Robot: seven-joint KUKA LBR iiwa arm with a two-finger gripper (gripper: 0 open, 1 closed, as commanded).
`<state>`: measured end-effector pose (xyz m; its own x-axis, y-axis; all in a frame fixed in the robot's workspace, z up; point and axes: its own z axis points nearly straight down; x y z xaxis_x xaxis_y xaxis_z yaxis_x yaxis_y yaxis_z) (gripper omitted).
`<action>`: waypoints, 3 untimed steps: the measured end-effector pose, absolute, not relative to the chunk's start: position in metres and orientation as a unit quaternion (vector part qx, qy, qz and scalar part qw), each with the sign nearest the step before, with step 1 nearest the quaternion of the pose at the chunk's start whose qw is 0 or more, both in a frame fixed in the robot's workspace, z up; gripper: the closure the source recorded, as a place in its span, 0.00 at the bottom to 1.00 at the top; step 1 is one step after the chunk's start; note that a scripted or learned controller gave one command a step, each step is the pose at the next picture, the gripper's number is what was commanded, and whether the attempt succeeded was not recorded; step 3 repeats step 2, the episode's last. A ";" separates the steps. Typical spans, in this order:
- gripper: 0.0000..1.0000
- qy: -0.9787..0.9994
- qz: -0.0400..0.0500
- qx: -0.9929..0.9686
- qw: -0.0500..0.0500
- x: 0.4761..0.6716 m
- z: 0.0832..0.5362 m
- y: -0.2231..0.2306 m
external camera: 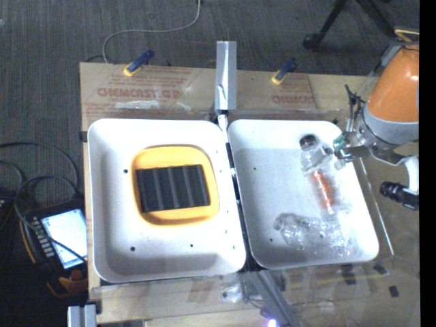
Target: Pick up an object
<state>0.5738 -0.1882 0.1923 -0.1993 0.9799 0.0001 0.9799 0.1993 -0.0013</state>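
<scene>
The left white bin holds a big yellow tray with dark slots. In the right white bin, a clear bottle lies just left of the gripper, and a crinkly clear wrapper sits near the front.

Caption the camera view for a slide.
Arm at the right bin holding clear bottles; yellow tray in left bin.

Right bin: your open floor is lying left; bottle and crumpled plastic are crowding the right and near sides.
</scene>
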 end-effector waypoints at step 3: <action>0.00 -0.804 -0.007 -0.595 -0.013 0.572 0.097 -0.220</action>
